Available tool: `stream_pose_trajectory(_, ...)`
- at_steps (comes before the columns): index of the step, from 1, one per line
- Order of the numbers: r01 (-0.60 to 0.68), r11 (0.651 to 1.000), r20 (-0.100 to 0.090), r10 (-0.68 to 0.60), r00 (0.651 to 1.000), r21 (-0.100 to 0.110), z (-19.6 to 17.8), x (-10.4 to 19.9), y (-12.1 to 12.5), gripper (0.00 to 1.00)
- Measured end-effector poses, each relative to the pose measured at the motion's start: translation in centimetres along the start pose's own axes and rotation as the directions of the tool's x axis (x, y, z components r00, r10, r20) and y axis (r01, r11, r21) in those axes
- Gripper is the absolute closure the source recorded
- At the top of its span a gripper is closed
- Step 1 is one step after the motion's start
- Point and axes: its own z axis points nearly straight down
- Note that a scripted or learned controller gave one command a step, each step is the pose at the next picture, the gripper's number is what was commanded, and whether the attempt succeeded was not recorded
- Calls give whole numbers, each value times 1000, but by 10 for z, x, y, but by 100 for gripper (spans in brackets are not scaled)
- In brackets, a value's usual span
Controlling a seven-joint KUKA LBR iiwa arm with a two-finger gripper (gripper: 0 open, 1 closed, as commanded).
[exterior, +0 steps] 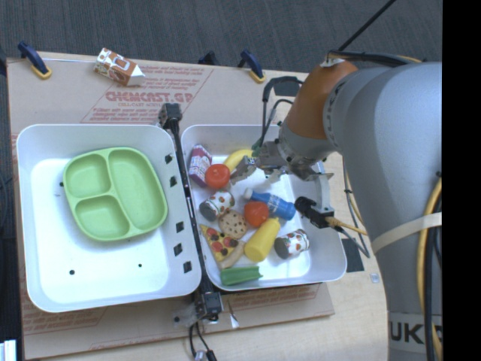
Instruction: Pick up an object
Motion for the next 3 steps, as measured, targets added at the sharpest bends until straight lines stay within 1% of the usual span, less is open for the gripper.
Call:
stream_pose_trajectory(1, 4, 1000, 0, -4, 1000, -4, -13, 0, 2, 100)
stream_pose_trajectory(2, 0, 1000, 0, 0, 1000, -9, -137, 68, -7, 100)
stream_pose_trajectory(3, -2, 1000, 1, 2, 1000, -4, -166, 94, -146, 100)
